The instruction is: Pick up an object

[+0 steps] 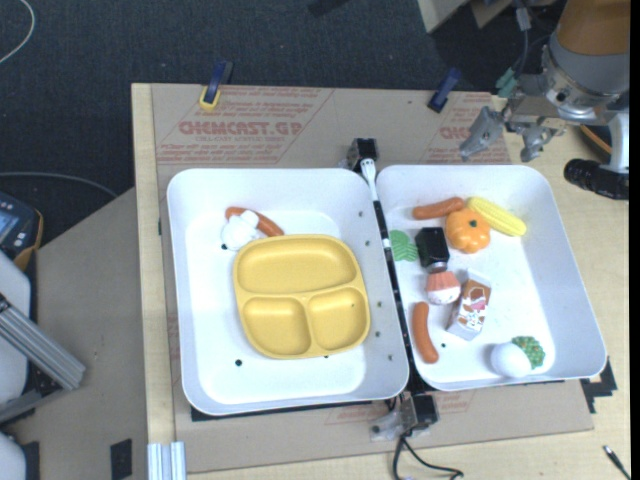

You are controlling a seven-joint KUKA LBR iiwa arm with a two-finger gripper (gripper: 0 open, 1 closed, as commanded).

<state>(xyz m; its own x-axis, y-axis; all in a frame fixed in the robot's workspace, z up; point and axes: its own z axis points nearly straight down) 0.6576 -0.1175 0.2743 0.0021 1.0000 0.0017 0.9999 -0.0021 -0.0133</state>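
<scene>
Worktop: flat tan board worktop (pixel 150 268) with red printed lettering, bearing 2 bins side by side.
Left bin: shallow white plastic left bin (pixel 195 298), touching the right one along a black centre seam.
Right bin: shallow white plastic right bin (pixel 560 268), holding most of the small toys.
Arm: grey KUKA arm with an orange band (pixel 590 28), at the upper right, above the far edge of the right bin.
Plate: yellow plastic plate with 3 compartments (pixel 300 296), lying flat in the middle of the left bin.
End effector: grey 2-finger end effector (pixel 505 133), hanging over the board just beyond the right bin's far rim; its fingers look spread apart with nothing between them.
Far toys: orange toy pumpkin (pixel 467 230) touching a yellow toy corn cob (pixel 498 217), with an orange toy sausage (pixel 438 209) just beside.
Middle toys: small black block (pixel 432 247), green toy leaf (pixel 402 246), small printed carton (pixel 468 310).
Near toys: red toy sausage (pixel 425 332), white ball with green top (pixel 517 355).
Left bin toy: white-and-orange toy (pixel 245 227), beside the plate's far edge.
</scene>
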